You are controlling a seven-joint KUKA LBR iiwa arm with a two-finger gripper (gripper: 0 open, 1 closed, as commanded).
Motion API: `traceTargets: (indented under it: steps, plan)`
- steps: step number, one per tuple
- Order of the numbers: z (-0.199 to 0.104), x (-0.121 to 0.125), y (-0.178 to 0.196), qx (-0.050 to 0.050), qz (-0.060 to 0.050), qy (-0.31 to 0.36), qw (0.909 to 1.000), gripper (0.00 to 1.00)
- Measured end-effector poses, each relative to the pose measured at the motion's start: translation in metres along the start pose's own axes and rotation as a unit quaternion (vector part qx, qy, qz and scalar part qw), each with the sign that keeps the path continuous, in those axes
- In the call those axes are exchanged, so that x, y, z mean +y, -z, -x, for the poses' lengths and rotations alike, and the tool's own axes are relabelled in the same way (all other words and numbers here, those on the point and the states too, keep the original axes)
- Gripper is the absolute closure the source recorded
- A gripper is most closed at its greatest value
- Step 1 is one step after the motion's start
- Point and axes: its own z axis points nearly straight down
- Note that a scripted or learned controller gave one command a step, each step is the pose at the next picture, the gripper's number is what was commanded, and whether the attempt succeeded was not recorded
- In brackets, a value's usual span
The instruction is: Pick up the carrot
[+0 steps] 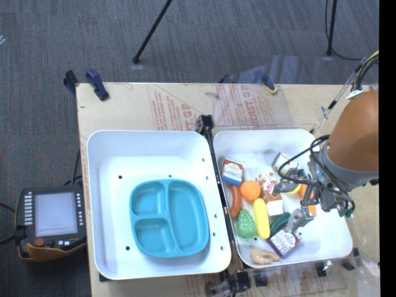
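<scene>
Over at the right bin (260, 133) now, with the grey arm (356, 141) reaching in from the right, orange band up top. Down low over the right half of that bin with the tool (296, 193), right in among the toy food. Cannot tell whether released or clenched: too much dark hardware and cable in the way. Nothing seen gripped.

Across to the carrot (235, 201): long, orange-red, lying lengthwise just beside the bin's left wall, well apart from the tool. Touching an orange ball (250, 190) on its right. Just above it, a small blue-and-red carton (232, 172). Just below, a knobbly green piece (245, 224), side by side with a yellow piece (261, 218) standing lengthwise. Next along, something dark green (279, 221), partly tucked under the tool. Also a small orange scrap (310, 210) peeking out beside the tool, too hidden to name. Nearer the front wall, a purple packet (284, 242) and a beige lump (265, 256).

Over to the left bin (93, 166): a teal divided plate (169, 218) flat in the middle, three compartments. Both bins side by side on the cardboard-topped desk (154, 104), blue clamp (96, 84) at its back left corner. Down on the floor at left, a handheld control pendant (52, 218) with a pale screen.
</scene>
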Motion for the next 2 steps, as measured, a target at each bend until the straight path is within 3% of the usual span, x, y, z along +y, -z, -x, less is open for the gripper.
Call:
traceTargets:
  steps: [1,2]
  plan:
    - [0.056,-0.028,-0.090,-0.014,-0.001,-0.159,0.9871,0.00]
    - [0.025,-0.061,-0.100,-0.024,0.000,-0.145,0.9892,0.00]
